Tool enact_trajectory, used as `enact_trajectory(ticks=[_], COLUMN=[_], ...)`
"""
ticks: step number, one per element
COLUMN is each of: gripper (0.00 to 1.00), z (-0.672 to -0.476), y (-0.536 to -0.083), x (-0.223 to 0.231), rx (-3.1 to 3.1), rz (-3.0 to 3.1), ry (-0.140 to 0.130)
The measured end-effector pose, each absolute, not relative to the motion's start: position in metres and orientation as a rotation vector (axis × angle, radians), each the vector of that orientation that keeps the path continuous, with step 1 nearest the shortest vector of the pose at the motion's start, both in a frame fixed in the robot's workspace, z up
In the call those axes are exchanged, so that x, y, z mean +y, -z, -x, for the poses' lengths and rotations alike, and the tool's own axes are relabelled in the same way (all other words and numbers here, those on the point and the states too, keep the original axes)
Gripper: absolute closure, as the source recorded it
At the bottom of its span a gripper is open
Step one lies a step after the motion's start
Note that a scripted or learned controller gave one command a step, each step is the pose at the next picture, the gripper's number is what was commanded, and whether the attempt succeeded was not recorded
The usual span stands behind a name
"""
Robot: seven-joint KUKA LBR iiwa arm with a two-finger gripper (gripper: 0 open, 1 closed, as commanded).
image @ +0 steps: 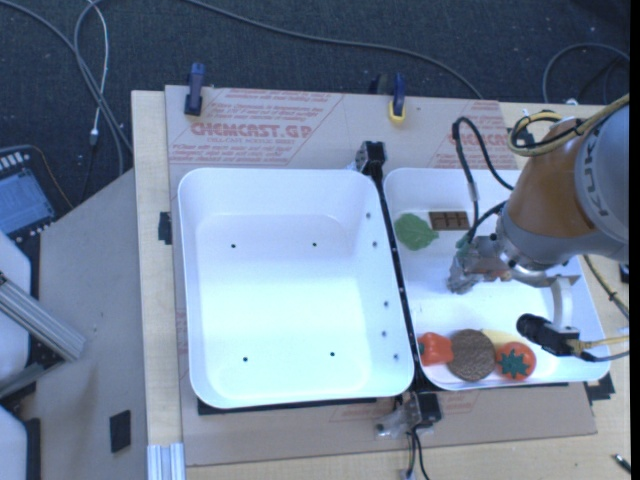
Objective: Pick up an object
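Observation:
My gripper [462, 276] hangs low over the middle of the right bin [432, 308], below the orange-banded wrist. A green leafy piece [413, 232] lies up and to its left, with a brown chocolate bar [449, 220] just beyond it. Along the bin's front edge sit a red tomato-like piece [434, 348], a round brown cookie [471, 355] and a red strawberry with a green top [516, 360]. Nothing shows between the fingers.
The left bin [210, 268] stands beside the right one, the two meeting at a shared rim. A black cable connector [545, 334] hangs from the arm over the right bin's front right. Blue and yellow clamps hold the board at the back.

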State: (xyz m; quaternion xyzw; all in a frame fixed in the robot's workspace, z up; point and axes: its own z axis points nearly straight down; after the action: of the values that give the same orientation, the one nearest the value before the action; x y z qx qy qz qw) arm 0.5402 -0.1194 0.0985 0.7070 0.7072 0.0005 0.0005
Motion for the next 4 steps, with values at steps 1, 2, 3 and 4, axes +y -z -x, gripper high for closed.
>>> enact_trajectory(ticks=[1, 2, 3, 4], gripper=[1.00, 1.00, 1.00, 1.00], z=[-0.538, -0.548, -0.552, -0.569], y=[-0.159, -0.215, -0.258, -0.243], x=[-0.124, -0.126, -0.128, -0.078], rx=[2.218, 2.219, 2.219, 2.227], rz=[-2.218, -2.219, -2.218, -2.218], ry=[-0.005, -0.004, -0.004, -0.001])
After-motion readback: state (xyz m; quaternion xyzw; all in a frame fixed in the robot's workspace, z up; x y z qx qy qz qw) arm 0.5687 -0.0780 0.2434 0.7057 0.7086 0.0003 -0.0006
